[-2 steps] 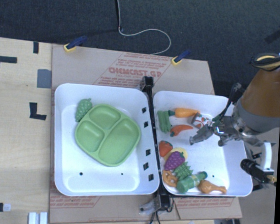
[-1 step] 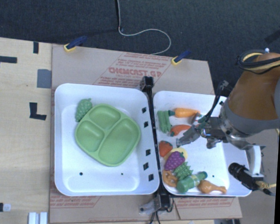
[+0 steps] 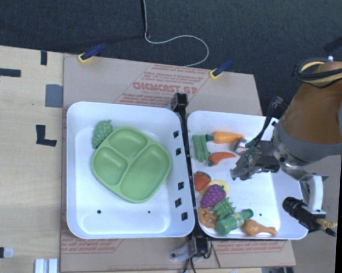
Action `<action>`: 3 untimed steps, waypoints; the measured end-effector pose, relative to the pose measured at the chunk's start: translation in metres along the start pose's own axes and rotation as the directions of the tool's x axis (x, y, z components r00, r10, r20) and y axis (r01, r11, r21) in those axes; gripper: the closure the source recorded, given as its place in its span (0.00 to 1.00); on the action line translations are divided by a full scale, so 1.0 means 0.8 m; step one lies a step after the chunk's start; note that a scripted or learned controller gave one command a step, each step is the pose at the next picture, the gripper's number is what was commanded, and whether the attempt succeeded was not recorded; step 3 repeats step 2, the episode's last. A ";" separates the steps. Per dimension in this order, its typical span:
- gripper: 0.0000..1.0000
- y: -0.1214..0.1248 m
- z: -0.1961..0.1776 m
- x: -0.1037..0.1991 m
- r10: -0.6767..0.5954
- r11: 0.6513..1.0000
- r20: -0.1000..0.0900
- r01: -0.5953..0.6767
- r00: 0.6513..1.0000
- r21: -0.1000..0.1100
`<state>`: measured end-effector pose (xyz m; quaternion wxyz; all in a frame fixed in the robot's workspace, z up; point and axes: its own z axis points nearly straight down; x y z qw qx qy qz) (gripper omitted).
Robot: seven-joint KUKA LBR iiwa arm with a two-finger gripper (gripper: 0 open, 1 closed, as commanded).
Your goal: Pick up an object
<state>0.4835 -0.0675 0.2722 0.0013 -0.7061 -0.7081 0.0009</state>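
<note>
My gripper (image 3: 243,168) hangs over the middle of the right bin (image 3: 272,195), dark against the white floor, with the grey and orange arm behind it to the right. Just left of it lie an orange chili (image 3: 221,158) and a carrot (image 3: 226,137). Green beans (image 3: 199,146) lie by the divider. Below the gripper are a red tomato (image 3: 201,180), purple grapes (image 3: 212,195), a green cucumber (image 3: 233,221) and an orange gourd (image 3: 258,229). Nothing shows clearly in the gripper.
The left bin (image 3: 78,208) holds a green divided plate (image 3: 132,164) and a green leafy toy (image 3: 102,132) at its upper left. A black divider (image 3: 184,163) runs between the bins. A cable (image 3: 166,39) lies on the dark floor behind.
</note>
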 end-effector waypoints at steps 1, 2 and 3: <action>1.00 0.001 -0.117 0.102 -0.009 1.000 -0.002 0.009 1.000 -0.012; 1.00 0.000 -0.140 0.177 -0.006 1.000 0.000 0.006 1.000 -0.004; 1.00 0.000 -0.140 0.177 -0.006 1.000 0.000 0.006 1.000 -0.004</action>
